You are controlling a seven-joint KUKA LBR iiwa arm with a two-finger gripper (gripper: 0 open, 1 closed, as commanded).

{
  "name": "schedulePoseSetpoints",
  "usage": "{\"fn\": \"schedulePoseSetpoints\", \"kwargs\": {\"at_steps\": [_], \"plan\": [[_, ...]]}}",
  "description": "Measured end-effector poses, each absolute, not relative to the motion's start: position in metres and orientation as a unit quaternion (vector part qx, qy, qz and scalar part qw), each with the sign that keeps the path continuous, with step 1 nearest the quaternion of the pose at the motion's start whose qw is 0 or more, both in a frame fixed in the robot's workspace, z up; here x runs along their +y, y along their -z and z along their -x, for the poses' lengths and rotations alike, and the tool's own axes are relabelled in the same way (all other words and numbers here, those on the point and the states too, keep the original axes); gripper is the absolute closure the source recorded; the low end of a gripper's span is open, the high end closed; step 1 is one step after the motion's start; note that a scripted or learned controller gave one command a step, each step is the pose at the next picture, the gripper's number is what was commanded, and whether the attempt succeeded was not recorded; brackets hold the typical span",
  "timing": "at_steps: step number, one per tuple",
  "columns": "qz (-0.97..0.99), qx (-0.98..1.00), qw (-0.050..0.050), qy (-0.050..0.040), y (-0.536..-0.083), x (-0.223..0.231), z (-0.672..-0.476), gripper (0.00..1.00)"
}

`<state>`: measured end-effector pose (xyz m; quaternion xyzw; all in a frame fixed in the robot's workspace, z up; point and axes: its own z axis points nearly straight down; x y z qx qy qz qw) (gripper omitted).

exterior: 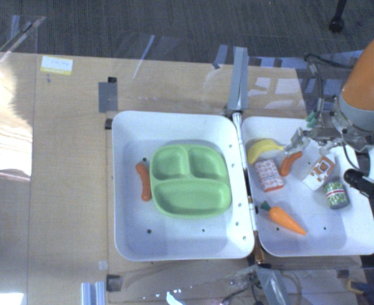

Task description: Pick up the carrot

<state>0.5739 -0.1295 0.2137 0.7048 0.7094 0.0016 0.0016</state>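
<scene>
A wooden bench holds two white bins side by side. The gripper [306, 135] hovers over the right bin [359, 240]; whether it grasps anything, I cannot tell. The carrot [287, 220] lies below it, well apart toward the bin's near edge, untouched, so pickup looks not yet begun.

A robotics lab: a pale wooden counter [53, 189] carries two shallow white bins [123, 189] clamped side by side, holding toy food and a green divided plate [190, 180]. Grey carpet [174, 11] lies beyond, with a stand's black leg [339, 8] at far right.
</scene>
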Motion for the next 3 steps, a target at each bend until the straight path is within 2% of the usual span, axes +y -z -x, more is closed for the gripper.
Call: {"fn": "schedulePoseSetpoints", "kwargs": {"at_steps": [1,2,3], "plan": [[-0.659,0.752,0.006,-0.0037,-0.101,-0.129,-0.536,0.0],[-0.662,0.75,0.007,-0.0042,-0.089,-0.119,-0.492,0.0],[-0.668,0.744,0.007,-0.0046,-0.089,-0.098,-0.492,0.0]]}}
